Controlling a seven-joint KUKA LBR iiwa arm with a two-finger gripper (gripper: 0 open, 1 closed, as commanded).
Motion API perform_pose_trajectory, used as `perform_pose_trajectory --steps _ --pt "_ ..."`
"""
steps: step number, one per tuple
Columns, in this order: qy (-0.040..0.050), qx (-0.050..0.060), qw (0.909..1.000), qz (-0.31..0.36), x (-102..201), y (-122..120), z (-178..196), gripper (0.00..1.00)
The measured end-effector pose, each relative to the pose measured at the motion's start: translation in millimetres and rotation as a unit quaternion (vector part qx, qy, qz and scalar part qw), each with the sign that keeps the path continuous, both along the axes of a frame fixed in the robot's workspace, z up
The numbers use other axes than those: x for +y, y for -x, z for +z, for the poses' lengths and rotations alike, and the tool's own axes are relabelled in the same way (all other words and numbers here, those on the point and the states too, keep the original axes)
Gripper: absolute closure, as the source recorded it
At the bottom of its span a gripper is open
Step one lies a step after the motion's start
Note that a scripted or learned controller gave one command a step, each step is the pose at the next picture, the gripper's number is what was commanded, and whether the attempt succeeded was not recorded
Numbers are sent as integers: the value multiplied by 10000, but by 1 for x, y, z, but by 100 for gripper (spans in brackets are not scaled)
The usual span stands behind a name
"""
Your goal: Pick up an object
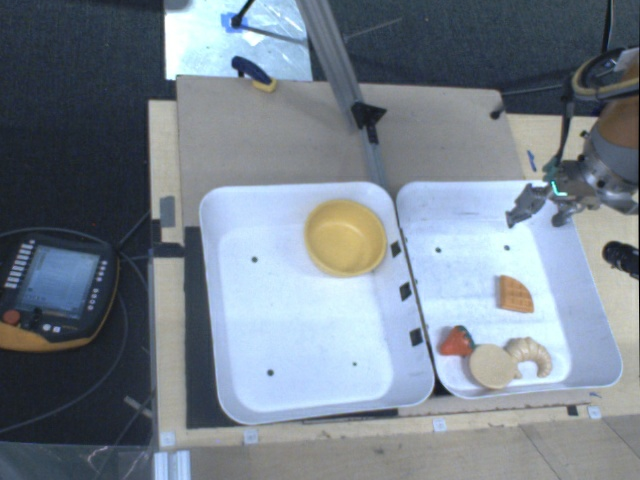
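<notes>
Bench (440, 128) first: a wide tan board on a dark carpeted floor, carrying two shallow white bins pushed edge to edge. Of the pair, the left bin (300, 368) looks the roomier, and a yellow bowl (345, 236) sits upright near its far right corner, close to the seam between the two. Beside it, the right bin (470, 238) has its contents gathered toward the near right corner.

Over that bin's far right corner hangs the arm (615, 133), grey with an orange band, coming in from the right. Its gripper (540, 208) hovers above the rim there, two dark fingers spread apart with nothing between them, well away from everything lying in the bin.

Off the bench to the left, a teach pendant (50, 288) with a lit screen rests on the carpet, its cable looping round it.

Down in the right bin, a round cream disc (493, 366) lies nearest the front wall. Just beside it to the right curls a pale croissant-shaped piece (533, 354), touching or nearly touching the disc. Further back, apart from these, is an orange waffle-like wedge (515, 294). Smallest is a red strawberry-like piece (457, 341), tucked against the disc's left side.
</notes>
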State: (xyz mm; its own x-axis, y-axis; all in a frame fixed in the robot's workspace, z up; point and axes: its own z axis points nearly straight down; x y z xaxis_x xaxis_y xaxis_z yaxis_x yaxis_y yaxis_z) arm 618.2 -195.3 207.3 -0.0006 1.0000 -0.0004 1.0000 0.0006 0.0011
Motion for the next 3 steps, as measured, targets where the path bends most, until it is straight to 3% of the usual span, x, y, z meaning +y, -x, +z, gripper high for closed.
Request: perform_pose_trajectory --steps 1,3 --pt "0 1 10000 0 0 0 0 0" --pt "-2 11 10000 -1 4 -3 -99 0"
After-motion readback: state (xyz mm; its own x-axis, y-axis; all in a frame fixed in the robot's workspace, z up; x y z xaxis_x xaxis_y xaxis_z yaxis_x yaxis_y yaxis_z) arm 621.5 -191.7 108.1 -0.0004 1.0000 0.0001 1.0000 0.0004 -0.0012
